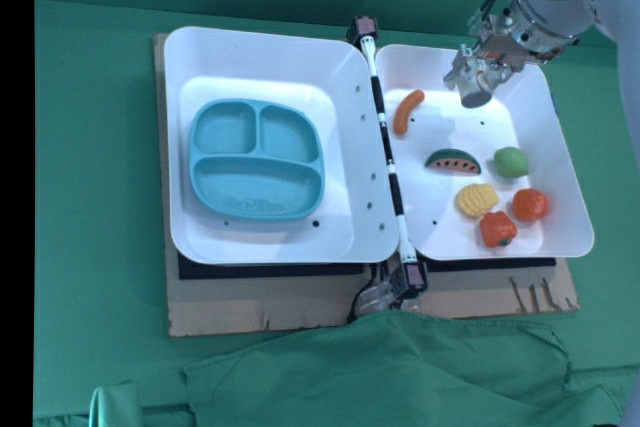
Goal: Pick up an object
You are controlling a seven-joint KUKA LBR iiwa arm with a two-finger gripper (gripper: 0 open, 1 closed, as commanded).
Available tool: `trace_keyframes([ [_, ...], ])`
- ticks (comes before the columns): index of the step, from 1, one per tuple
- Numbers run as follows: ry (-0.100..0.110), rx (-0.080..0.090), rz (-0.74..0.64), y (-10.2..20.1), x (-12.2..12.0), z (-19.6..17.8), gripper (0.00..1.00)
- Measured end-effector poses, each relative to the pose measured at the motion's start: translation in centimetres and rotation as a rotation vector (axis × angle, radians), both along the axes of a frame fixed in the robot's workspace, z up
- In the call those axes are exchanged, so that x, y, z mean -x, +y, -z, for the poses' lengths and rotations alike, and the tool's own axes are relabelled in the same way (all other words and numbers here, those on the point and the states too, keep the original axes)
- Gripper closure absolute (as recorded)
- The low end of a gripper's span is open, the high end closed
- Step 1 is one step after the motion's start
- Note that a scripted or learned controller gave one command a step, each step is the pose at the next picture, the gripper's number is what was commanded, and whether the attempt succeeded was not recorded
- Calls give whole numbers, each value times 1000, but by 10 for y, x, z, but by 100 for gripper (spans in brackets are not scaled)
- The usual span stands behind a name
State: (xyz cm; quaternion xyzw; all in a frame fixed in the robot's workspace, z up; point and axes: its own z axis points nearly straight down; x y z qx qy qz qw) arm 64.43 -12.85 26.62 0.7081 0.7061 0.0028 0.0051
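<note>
In the camera view, the gripper hangs over the far part of the right bin, with nothing visible between its fingers; whether they stand apart or together I cannot tell. All the toy foods lie loose on the bin floor: a sausage near the black-and-white divider, a watermelon slice towards the middle, a green lime to its right, and nearer the front edge a corn cob, a red pepper and an orange tomato. The left bin holds a blue divided plate. As I judge it, the pick is not yet made: choosing, descending, closing and lifting all remain
</note>
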Motion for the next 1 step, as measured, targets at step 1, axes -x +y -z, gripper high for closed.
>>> trace_keyframes([
  [1, -2, 0, 0, -4, -5, -67, 100],
])
